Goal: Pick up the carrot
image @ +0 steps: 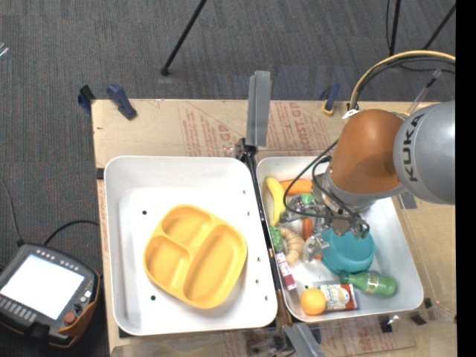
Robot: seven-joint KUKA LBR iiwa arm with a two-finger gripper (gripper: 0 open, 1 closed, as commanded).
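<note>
- Here, the grey arm (416, 151) reaches in from the right, its orange band (366, 151) above the wrist, and hangs over the right bin (405, 255).
- The gripper (316, 238) sits low among the items near the middle of that bin; whether it is apart, together or clamped on anything cannot be told from this slanted look, since the wrist and cables cover most of it.
- The carrot (299, 187) shows as an orange piece near the bin's upper left part, just beside the banana (274, 198) and partly hidden under the wrist. It lies just above the gripper, and nothing shows it being held.
- A teal cup (349, 251) stands just right of the gripper, close to or touching it.
- A knobbly beige root, perhaps ginger (291, 245), lies just left of the gripper, with something green (276, 237) at the bin's left wall beside it.
- A small tube (284, 268) lies along the left wall lower down.
- At the bin's near edge sit an orange fruit (313, 301), a small carton (339, 296) touching it, and a green bottle (370, 282) lying on its side.
- The left bin (126, 199) holds a yellow divided plate (195, 253), well apart from the arm.
- A handheld control tablet (44, 292) rests on the floor at the lower left.
</note>
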